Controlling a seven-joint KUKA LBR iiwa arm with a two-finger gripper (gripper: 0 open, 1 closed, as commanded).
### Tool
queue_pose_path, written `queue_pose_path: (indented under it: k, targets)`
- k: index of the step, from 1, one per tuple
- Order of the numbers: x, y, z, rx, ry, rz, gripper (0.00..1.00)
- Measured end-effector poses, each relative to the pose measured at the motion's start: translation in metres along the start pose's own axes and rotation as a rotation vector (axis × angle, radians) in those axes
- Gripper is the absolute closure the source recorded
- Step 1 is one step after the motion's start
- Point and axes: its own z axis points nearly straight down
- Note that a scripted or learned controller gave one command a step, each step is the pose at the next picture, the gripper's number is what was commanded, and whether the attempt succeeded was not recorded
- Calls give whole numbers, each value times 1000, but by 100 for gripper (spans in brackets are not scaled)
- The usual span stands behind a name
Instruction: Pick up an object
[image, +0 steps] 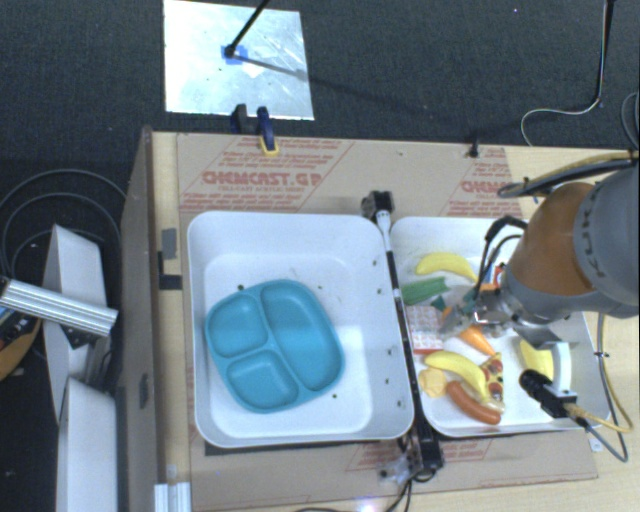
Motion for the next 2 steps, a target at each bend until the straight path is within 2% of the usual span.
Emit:
queue_pose_path:
  k: [1,2]
  targets:
    - [2,0,-9,4,9,-1,100]
    - [74,-29,-103,4,17,-11,100]
